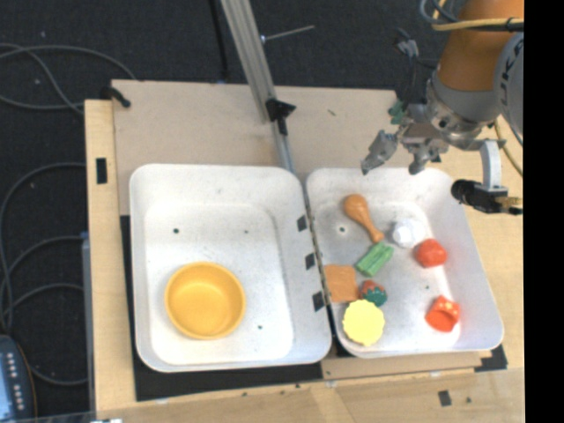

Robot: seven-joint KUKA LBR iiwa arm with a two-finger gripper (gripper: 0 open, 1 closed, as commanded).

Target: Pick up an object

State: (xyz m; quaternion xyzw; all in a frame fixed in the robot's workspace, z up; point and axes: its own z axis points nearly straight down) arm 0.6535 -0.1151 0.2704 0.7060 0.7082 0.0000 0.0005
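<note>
Fingers (377, 155) hang spread apart with nothing between them, over the far edge of the right bin (483, 271), so the pick has not yet begun and they look set to come down on something below. At the left of the desk (176, 122) sits the left bin (145, 192), which carries a lone yellow bowl (204, 300) in its near half; being wide and round-walled, it is probably a poor fit for a two-finger pinch. A slanted metal post (251, 51) rises from the far side between the bins, well clear of the arm's reach from the right. The right bin holds the likely targets, mostly crowded toward its left and near sides. A tan square (340, 282) lies against the left wall, with a yellow disc (363, 322) just near of it and a small green-and-red piece (374, 293) touching the disc's far edge. A tan drumstick (363, 214) lies slantwise in the far part, closest to the fingers and apart from its neighbours, so I judge it the easiest to take. A green block (374, 259) lies tilted just near of it, a white lump (405, 233) beside its thin end. Further right are a red ball (430, 253) and, nearer, a red-orange piece (442, 314), both standing free enough to be grasped without nudging the rest.
</note>
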